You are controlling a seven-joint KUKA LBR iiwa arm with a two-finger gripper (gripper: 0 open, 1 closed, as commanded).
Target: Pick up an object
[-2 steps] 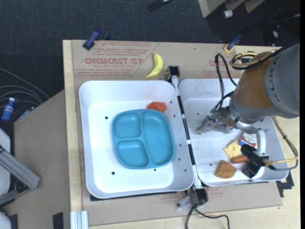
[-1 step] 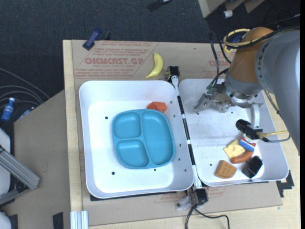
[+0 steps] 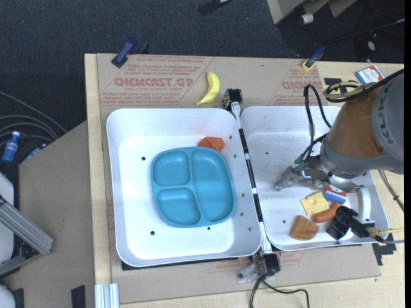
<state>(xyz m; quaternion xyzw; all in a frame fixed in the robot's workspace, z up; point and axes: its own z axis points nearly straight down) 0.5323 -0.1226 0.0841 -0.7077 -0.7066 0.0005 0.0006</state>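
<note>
No object has been lifted yet. The gripper [image 3: 289, 177] is lowered into the right bin [image 3: 273, 133], fingers spread apart — nothing is seen between them. Candidate objects — a yellow block [image 3: 314, 204] and a brown piece [image 3: 304, 228] — are clustered at the gripper's 5 o'clock; grasping and lifting remain.

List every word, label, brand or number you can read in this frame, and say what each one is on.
"CHEMCAST G.P" in red, on the brown board behind the left bin.
The same red print repeats on the board behind the right bin, cut off and too partial to read.
Small blue and white card at the bench's far right corner: print too small to read.
</note>
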